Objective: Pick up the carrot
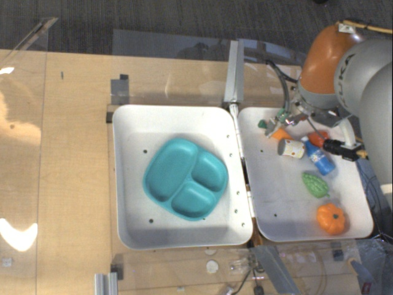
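Observation:
The carrot (pixel 278 134) is a small orange piece with a green top and lies at the back left of the right bin (pixel 276 195). My gripper (pixel 287 117) hangs just above and slightly right of the carrot, at the end of the grey arm with its orange band (pixel 322 60). Cables and the wrist body hide the gripper's tip, and nothing is seen held in it.
A grey-white can (pixel 292 148), a blue bottle (pixel 320 160), a green leafy piece (pixel 315 185) and an orange pumpkin (pixel 331 219) also lie in the right bin. The left bin (pixel 132 226) holds a teal divided plate (pixel 186 177).

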